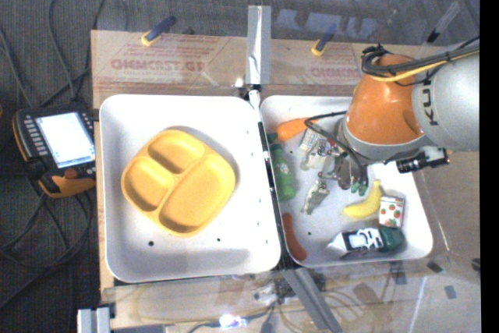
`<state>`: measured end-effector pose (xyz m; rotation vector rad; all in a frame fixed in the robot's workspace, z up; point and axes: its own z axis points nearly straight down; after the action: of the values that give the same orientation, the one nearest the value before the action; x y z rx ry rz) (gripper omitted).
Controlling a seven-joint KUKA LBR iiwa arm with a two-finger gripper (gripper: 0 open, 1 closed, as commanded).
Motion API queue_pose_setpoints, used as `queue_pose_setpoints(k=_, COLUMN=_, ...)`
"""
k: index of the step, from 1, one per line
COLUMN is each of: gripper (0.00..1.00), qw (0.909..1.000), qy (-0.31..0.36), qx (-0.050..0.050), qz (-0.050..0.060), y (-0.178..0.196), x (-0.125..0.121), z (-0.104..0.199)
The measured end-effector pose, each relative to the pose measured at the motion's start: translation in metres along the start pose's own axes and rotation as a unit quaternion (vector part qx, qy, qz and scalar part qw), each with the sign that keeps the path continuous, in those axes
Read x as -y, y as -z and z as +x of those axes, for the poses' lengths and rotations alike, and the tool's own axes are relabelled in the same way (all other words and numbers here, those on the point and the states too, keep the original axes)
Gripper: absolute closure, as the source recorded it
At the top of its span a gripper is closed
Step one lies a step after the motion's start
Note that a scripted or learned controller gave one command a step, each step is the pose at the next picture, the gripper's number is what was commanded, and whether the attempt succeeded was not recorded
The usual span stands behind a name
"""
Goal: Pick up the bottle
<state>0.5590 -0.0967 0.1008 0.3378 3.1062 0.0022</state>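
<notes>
Towering closest to the lens, arm (405, 109) is hanging its gripper (316, 195) (fingers apart, gripping nothing) mid-bin (421, 242). Bottle (282, 171) is hugging the left wall, risking a blocked finger or a graze against carrot (290, 129).

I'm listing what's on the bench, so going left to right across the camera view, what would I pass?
Handheld screen unit → yellow divided plate in the left bin → green bottle → gripper → banana → small printed carton.

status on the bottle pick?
Gripper low over the right bin, holding nothing visible. Green bottle lies by the bin's left wall, left of the gripper. Carrot near its top end, banana on the gripper's other side.
</notes>
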Motion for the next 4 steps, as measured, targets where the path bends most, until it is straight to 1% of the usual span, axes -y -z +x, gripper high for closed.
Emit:
queue_pose_setpoints(k=1, gripper=0.0, qw=0.9998, qy=0.019, qx=-0.007, qz=0.0, y=0.083, x=-0.027, z=-0.051)
queue_pose_setpoints(k=2, gripper=0.0, qw=0.9998, qy=0.019, qx=-0.007, qz=0.0, y=0.083, x=-0.027, z=-0.051)
queue_pose_setpoints(k=3, gripper=0.0, qw=0.9959, qy=0.09, qx=-0.002, qz=0.001, y=-0.011, x=-0.004, z=-0.025)
queue_pose_setpoints(k=4, gripper=0.0, qw=0.9974, qy=0.071, qx=-0.005, qz=0.0, y=-0.01, x=0.039, z=-0.066)
